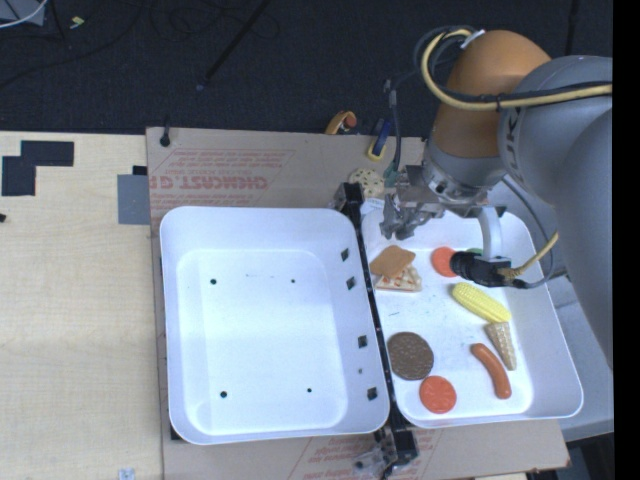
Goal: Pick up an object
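Hovering over the right bin (545,393) at its 11 o'clock, tool (397,230) with grip impossible to tell, toast (392,261) just below it, corn (480,302) at 3 o'clock, cookie (410,355) at 6.

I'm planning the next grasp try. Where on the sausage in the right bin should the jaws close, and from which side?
Probably at the middle of the sausage, coming straight down from above. It lies flat on the right bin floor, long and narrow, slanting toward the lower right. The jaws should close across its narrow width. The cone lies close by its upper end, so mid-length gives more room.
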`<action>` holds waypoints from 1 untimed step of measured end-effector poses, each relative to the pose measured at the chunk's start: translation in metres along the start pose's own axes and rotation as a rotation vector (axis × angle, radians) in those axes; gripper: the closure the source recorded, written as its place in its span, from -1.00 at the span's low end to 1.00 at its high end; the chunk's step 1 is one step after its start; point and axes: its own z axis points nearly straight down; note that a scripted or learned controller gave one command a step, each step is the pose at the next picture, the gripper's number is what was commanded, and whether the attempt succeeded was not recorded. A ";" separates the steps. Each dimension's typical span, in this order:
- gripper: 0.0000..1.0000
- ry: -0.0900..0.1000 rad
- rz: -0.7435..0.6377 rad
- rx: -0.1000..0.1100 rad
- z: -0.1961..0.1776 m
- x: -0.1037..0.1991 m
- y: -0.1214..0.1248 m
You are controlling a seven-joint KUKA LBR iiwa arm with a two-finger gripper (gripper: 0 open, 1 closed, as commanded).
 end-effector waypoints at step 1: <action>1.00 -0.003 0.005 -0.015 -0.149 0.020 0.001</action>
